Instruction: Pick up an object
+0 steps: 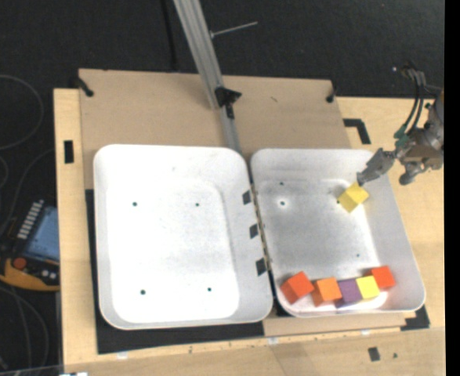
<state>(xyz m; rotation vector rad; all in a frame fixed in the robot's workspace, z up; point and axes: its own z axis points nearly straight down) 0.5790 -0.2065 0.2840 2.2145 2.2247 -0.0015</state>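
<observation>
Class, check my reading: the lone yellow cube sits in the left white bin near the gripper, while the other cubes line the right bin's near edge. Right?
One slip: the camera view shows the lone yellow cube in the right white bin, not the left, near the gripper. The other cubes do line that bin's near edge.

1. No text, label, brand or number is showing legibly anywhere.
2. The handheld pendant [35, 245] is showing a lit screen (its contents being too blurred to read).
</observation>
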